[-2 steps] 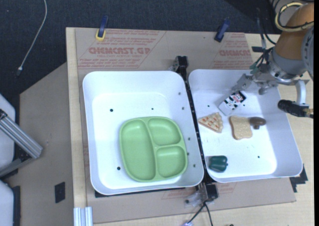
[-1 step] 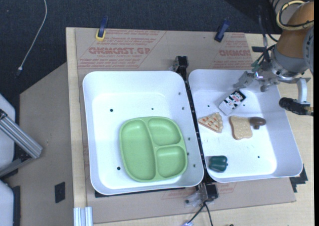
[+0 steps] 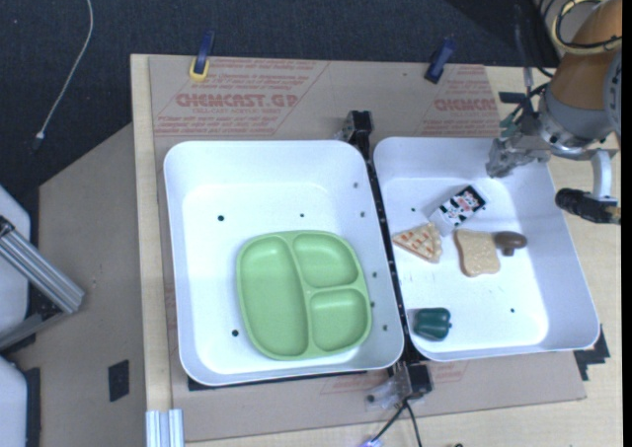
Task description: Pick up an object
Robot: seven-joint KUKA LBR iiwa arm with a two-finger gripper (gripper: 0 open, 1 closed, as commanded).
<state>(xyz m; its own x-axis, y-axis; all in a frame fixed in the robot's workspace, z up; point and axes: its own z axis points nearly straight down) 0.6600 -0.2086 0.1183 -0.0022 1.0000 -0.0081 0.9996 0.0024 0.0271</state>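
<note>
In the right bin (image 3: 533, 332) lie several small objects: a black-and-white cow-patterned piece (image 3: 459, 204), an orange pizza slice (image 3: 419, 242), a tan slice of toast (image 3: 478, 254) with a small brown piece (image 3: 510, 241) touching its right side, and a dark green pepper (image 3: 431, 322) near the front left corner. My gripper (image 3: 507, 156) hangs over the bin's back right part, above and to the right of the cow-patterned piece, with nothing seen between its fingers.
The left bin (image 3: 197, 198) holds a green plate (image 3: 302, 292) with three compartments. A black clamp (image 3: 358, 125) sits between the bins at the back. Blue and yellow clips (image 3: 202, 57) pin the cardboard sheet underneath. The arm's grey wrist (image 3: 578, 110) stands over the right bin's back right corner.
</note>
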